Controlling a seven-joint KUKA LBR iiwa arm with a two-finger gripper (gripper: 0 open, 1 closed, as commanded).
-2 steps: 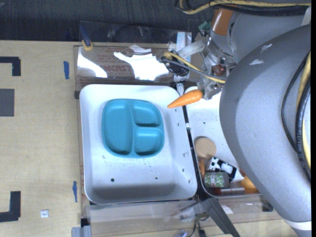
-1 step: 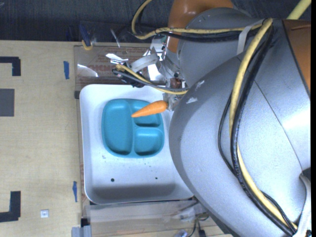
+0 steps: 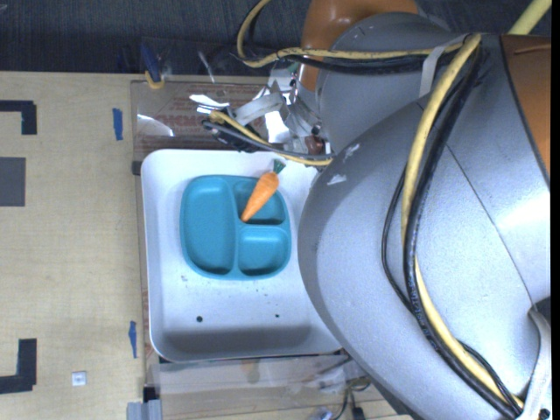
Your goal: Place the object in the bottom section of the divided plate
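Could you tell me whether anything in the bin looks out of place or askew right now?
Yes: the carrot lies slanted across the upper right part of the blue divided plate, over a divider ridge, its green tip poking past the rim instead of sitting inside one section. The white bin looks otherwise ordinary.

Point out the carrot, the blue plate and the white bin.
carrot [image 3: 259, 198]: camera view, middle of the orange body.
plate [image 3: 206, 226]: camera view, floor of the large left compartment.
bin [image 3: 227, 309]: camera view, bare floor below the plate.
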